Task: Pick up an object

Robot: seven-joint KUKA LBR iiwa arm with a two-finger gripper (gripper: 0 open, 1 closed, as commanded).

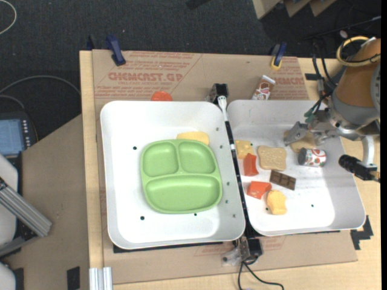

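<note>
Cardboard-topped bench (pixel 151 77) on dark carpet (pixel 91 11) carried two glossy white bins (pixel 115 162); the left held a moulded green compartment tray (pixel 180 175). The gripper (pixel 300 135) stood over the right bin's far edge, its state unclear.

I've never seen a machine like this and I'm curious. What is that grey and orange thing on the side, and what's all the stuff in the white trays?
That is a robot arm, and it has a gripper at its end for picking things up. One camera looks down on the bench from above, at a slant. Two white bins sit side by side. The left bin holds a green plate with three sections and a pale yellow piece behind it. The right bin holds toy food: a cracker, a brown chocolate bar, red pieces, yellow pieces and a small can. The gripper hangs over the right bin; I cannot tell if it holds anything.
</note>
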